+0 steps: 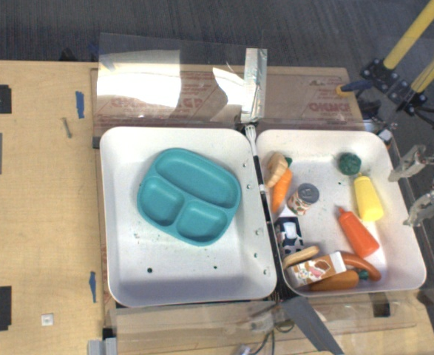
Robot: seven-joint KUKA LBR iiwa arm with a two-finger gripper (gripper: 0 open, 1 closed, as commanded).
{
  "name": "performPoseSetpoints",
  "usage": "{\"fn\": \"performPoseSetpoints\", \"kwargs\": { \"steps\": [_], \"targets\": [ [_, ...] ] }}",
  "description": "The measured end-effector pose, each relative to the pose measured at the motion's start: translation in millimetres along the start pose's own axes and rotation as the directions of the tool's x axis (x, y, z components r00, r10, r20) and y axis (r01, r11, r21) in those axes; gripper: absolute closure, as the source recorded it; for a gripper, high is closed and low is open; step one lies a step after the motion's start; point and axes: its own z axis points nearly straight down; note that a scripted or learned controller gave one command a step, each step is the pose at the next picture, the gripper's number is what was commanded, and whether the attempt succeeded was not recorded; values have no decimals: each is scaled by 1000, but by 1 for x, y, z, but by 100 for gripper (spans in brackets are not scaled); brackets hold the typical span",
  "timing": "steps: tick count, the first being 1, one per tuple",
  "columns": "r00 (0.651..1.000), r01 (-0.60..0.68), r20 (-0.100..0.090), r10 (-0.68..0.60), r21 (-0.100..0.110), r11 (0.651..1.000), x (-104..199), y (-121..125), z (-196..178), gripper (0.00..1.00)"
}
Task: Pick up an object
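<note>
Right bin (327, 143) holds the candidates: carrot (280, 189), can (306, 195), yellow bottle (368, 198), orange bottle (358, 232); left bin (120, 198) holds a teal tray (190, 195); gripper state cannot be told; nothing yet grasped; next, descend over one isolated object.

Right bin (327, 140), contents: yellow bottle (368, 198), upright-lying near right wall; orange bottle (358, 232) just below it; green ball (349, 162) at top; carrot (280, 188) by left wall; small can (304, 197); hot dog (299, 255); snack carton (316, 269) at bottom edge.
</note>
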Motion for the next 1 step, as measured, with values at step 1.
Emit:
{"fn": "performPoseSetpoints", "kwargs": {
  "steps": [1],
  "targets": [
    [997, 82, -12, -82, -7, 997, -35, -3, 121, 0]
  ]
}}
